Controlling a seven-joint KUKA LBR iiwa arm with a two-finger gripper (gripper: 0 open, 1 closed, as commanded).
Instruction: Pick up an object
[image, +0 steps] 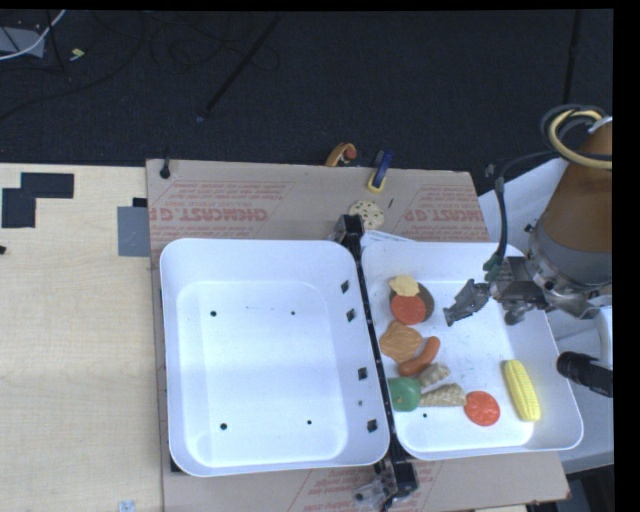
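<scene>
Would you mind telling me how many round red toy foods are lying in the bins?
2: one red disc lies near the right bin's upper left, another near its front beside the corn. Others may be hidden.

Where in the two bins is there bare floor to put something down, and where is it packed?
The left bin has bare white floor from wall to wall. In the right bin, free patches lie between the claw and the corn, and along the far wall. It is crowded beside the divider, from the tomato down to the green piece.
</scene>
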